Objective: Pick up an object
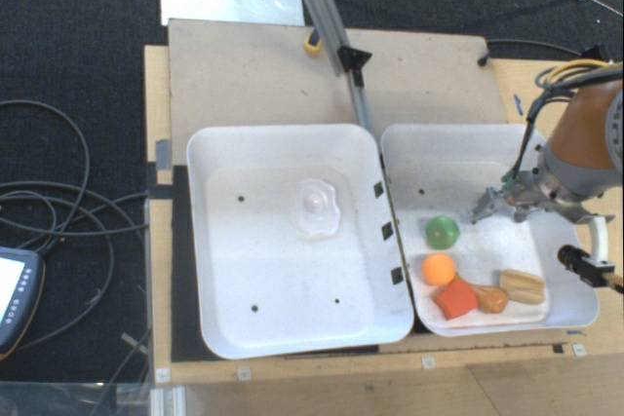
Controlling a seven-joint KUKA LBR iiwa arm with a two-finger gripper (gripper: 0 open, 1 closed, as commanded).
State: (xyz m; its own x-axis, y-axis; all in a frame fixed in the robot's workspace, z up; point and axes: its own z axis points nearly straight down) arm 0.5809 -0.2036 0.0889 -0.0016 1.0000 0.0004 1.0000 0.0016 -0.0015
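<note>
- The ball [442, 231], green, lies in the right bin [429, 151], near its left wall, and looks the likeliest pick since it sits nearest the tool [490, 202] with bare floor around it.
- The tool hangs just right of and above the ball, apart from it; nothing is between its fingers, and I cannot tell from here whether they stand open or closed.
- Below the ball an orange [439, 268] rests close by, and touching it on the lower right is a red block [455, 298].
- An orange-brown lump [492, 299] lies against the block, and a tan piece [523, 286] sits just right of that; this cluster is crowded, so I judge a grasp there would likely knock neighbours.
- The arm [583, 143] comes in from the right, bent low over the bin, which suits a reach toward the ball.
- The left bin [219, 170] holds a clear, crumpled thing [318, 207] near its middle, well apart from the tool.
- Both bins sit side by side on the bench [292, 63].
</note>
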